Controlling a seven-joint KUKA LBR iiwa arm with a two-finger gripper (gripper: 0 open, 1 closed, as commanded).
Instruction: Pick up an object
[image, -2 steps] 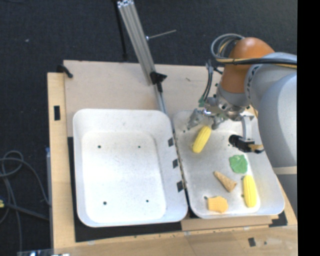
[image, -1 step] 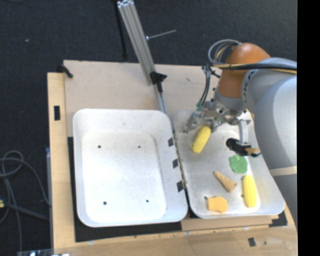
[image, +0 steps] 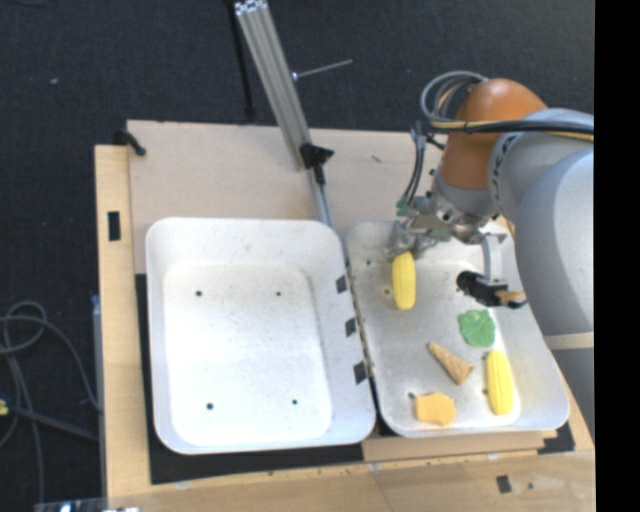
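Grey two-finger gripper (image: 408, 243) sits low over the right shallow white plastic bin (image: 535, 385), at the upper end of a yellow plastic corn cob (image: 403, 281) — cob's long axis runs toward the bin's near edge. Finger state: cannot tell.

Bench (image: 200, 165): a tan board that is lying on a dark floor (image: 100, 60) and carrying two white bins side by side. The left bin (image: 240, 228) is sitting toward the bench's left edge, showing four small dark dots (image: 198, 293) on its bottom. The right bin (image: 400, 350) is touching it along one side, where black clips (image: 352, 327) are sitting on the shared rims. A black mat (image: 250, 457) is showing under the bins at the bench's front edge. A metal rail (image: 275, 80) is slanting in over the back edge, ending in a black bracket (image: 316, 156). Cables (image: 30, 330) are lying on the floor off the bench's left edge.
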